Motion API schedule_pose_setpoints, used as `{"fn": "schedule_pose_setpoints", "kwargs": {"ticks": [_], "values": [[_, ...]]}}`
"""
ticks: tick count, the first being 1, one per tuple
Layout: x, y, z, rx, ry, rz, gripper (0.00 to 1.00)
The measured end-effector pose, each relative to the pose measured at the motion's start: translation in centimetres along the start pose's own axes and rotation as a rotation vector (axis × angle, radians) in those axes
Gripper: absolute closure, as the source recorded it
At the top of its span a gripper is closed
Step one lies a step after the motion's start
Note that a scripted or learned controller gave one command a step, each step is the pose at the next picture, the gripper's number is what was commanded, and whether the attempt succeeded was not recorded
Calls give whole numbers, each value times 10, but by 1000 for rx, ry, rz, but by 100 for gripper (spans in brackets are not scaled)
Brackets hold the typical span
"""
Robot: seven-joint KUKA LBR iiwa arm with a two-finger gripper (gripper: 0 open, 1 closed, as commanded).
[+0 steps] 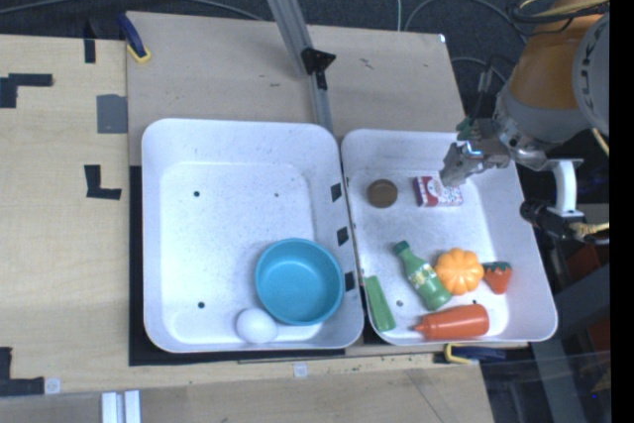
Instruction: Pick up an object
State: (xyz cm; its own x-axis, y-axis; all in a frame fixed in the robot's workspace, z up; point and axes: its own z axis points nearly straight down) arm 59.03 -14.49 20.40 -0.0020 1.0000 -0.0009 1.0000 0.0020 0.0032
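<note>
My gripper (454, 175) reaches in from the right over the right bin (396, 154), its tip just above a small red and white packet (436, 192). Left of the packet lies a brown disc (382, 193). Nearer the front of this bin are a green bottle (421, 275), an orange pumpkin (459, 270), a small red pepper-like piece (497, 276), a red-orange carrot shape (454, 321) and a green stick (378, 303) by the left wall. Nothing shows between the gripper's tips.
The left bin (198, 163) holds a blue bowl (298, 280) and a white ball (256, 324) near its front edge. A grey pole (287, 5) slants over the bench behind the bins. Cables lie at the back right.
</note>
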Motion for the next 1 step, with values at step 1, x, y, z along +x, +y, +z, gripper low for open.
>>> {"fn": "schedule_pose_setpoints", "kwargs": {"ticks": [1], "values": [[0,1,-40,0,0,0,100]]}}
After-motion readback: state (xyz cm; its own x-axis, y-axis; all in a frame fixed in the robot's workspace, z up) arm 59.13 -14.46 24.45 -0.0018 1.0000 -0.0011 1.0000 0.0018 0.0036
